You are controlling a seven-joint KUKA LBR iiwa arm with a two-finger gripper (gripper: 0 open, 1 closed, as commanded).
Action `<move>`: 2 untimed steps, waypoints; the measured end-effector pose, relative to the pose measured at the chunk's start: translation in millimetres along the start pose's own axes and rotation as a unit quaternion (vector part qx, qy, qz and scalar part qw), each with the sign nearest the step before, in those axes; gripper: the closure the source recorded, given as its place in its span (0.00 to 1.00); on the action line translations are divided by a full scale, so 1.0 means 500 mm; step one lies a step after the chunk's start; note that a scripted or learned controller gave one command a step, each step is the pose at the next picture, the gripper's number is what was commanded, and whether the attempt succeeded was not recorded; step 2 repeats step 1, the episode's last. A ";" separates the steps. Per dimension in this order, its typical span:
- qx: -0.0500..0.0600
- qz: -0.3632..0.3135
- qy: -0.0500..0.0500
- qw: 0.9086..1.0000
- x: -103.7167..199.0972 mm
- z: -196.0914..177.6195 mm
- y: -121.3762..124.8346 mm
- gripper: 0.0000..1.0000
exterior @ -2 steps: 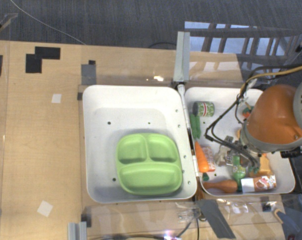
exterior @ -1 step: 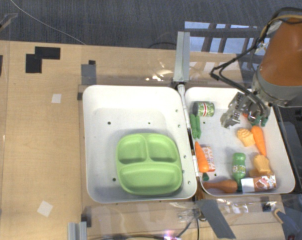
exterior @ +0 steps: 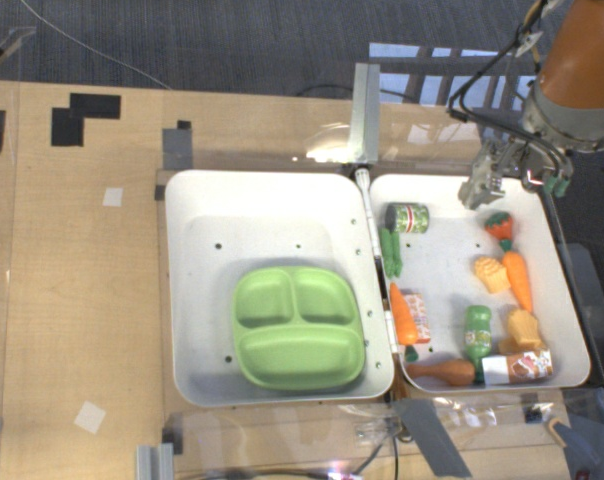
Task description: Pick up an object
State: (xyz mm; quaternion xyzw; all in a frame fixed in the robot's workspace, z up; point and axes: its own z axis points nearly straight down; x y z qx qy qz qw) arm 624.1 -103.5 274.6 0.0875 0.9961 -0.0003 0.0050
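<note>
A: Where is the hand point(exterior: 479, 190)?

B: Above the right bin's point(exterior: 437, 258) far corner; whether it's released or clenched, I cannot tell. Nearest, a strawberry point(exterior: 499, 227).

A: The risk?

B: Descending there, it may strike the rim, or nudge crowded toys aside.

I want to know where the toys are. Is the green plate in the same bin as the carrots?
No, the green plate lies in the left bin, while the carrots lie in the right bin.

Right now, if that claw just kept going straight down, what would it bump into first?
Probably bare floor of the right bin, near its top edge. The claw hangs left of the strawberry, though depth is unclear.
</note>
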 end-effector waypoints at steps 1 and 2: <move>0.000 -0.043 -0.001 0.999 -0.073 -0.060 -0.092 1.00; 0.000 -0.043 -0.001 0.999 -0.073 -0.060 -0.092 1.00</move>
